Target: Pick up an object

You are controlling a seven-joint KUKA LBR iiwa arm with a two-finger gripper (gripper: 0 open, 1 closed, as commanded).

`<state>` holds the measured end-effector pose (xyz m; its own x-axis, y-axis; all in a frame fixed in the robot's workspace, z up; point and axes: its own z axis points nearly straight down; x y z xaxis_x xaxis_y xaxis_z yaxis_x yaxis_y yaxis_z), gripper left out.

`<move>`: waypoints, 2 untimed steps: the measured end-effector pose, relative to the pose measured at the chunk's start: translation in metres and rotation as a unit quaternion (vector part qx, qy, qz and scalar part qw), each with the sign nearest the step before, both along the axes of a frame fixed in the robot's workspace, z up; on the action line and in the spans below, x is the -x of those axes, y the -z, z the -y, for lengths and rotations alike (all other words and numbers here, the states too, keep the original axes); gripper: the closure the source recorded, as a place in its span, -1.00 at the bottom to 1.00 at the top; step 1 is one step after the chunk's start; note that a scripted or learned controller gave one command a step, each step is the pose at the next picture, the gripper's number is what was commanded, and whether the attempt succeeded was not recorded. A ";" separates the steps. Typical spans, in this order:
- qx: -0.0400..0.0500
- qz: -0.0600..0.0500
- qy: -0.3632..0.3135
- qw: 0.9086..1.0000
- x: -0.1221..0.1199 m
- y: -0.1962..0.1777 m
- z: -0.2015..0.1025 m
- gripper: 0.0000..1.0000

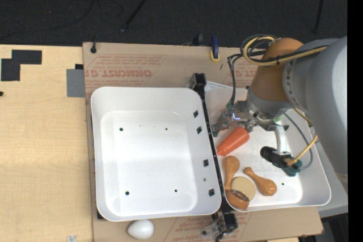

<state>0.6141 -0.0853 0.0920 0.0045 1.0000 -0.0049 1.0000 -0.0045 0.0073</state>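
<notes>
arm [295,82]: reaches in from the right, wrist low over the right bin [317,192] — set up for a grab at that bin's upper-left corner.
gripper [241,119]: sits just above the carrot's top end; whether the fingers are spread or pinching, I can't tell — wrist and cables hide them. No object visibly held.
carrot [232,141]: orange, lying tilted in the right bin against the divider side, touching or just under the gripper — likely the target.
other items: 2 tan wooden pieces [261,180] and a round brown one [241,191] near the front of the same bin, clustered, well clear of the gripper.
left bin [108,110]: probably the drop side.
egg [140,229]: white, on the tabletop outside the bins, out of play.
</notes>
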 end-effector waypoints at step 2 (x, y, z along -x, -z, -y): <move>-0.001 -0.003 -0.001 1.000 -0.003 0.001 0.000 -1.00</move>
